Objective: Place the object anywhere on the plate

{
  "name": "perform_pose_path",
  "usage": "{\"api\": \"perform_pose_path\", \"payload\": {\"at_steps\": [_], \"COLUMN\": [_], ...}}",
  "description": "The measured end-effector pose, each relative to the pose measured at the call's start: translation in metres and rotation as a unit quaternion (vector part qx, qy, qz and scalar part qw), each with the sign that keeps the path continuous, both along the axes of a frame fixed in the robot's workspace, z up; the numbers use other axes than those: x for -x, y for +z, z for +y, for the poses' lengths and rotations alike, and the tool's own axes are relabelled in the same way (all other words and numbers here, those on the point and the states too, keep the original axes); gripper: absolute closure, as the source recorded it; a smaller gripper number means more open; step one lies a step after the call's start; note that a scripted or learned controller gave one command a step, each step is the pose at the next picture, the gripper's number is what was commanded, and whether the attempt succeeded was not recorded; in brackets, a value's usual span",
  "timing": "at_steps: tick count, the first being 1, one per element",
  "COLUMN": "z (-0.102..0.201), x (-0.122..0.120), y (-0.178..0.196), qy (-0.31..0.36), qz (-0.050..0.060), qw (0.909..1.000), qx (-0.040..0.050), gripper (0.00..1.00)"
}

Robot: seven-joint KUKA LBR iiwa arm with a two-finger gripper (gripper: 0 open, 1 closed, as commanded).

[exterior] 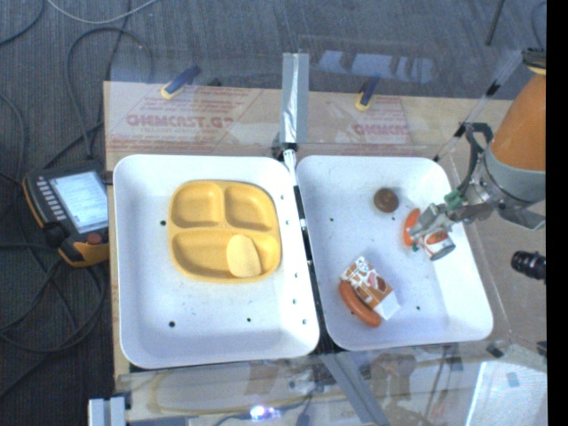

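In the right bin (461, 313), jaws gripping an orange object (414, 226), yellow plate (224, 229) left.

Bright, even overhead light; white bins (213, 335) near blown out, shadows soft. Glare on the near bench edge (266, 411). Overall slightly soft, low-res.

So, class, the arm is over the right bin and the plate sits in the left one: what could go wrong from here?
1. The gripper is at a small orange piece close to the bin's right wall, so a grasp there could slip or bump the wall.
2. The yellow plate already carries a pale yellow piece, which a dropped object could knock.
3. The carry must cross the raised rims between the bins, where a low object might catch.
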State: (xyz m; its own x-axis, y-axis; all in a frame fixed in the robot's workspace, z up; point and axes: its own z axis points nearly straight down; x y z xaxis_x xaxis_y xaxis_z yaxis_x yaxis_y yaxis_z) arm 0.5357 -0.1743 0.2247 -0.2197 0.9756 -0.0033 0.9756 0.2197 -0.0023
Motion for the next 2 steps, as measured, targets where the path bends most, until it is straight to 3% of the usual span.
{"api": "perform_pose_path", "payload": {"at_steps": [1, 2], "z": [0.064, 0.119], "x": [-0.019, -0.077], "y": [-0.011, -0.042], "qy": [0.011, 0.111], "qz": [0.001, 0.000], "qw": [0.9999, 0.9938], "qx": [-0.0016, -0.0015], "gripper": [1.00, 1.00]}}
